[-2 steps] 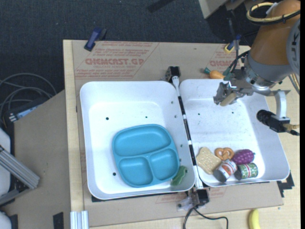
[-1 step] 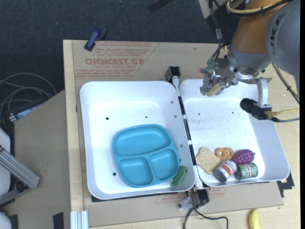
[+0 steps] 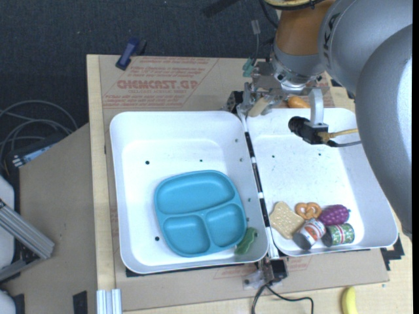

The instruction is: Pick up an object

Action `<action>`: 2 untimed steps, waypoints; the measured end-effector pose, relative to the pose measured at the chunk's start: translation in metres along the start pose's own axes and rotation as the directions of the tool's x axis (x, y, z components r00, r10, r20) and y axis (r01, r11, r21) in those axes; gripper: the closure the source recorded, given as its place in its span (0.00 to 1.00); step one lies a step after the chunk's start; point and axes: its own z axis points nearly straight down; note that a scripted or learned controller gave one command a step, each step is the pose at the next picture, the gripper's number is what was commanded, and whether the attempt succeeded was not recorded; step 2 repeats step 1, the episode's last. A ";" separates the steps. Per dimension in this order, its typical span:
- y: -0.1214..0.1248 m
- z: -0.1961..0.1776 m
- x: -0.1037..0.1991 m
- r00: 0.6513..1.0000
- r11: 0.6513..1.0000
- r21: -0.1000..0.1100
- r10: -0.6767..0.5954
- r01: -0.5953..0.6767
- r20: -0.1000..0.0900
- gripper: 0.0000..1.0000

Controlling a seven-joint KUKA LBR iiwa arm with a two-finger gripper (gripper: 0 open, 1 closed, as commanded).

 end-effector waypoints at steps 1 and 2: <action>-0.047 -0.006 -0.028 1.000 1.000 0.004 0.003 -0.003 0.001 1.00; -0.047 -0.006 -0.028 1.000 1.000 0.004 0.003 -0.003 0.001 1.00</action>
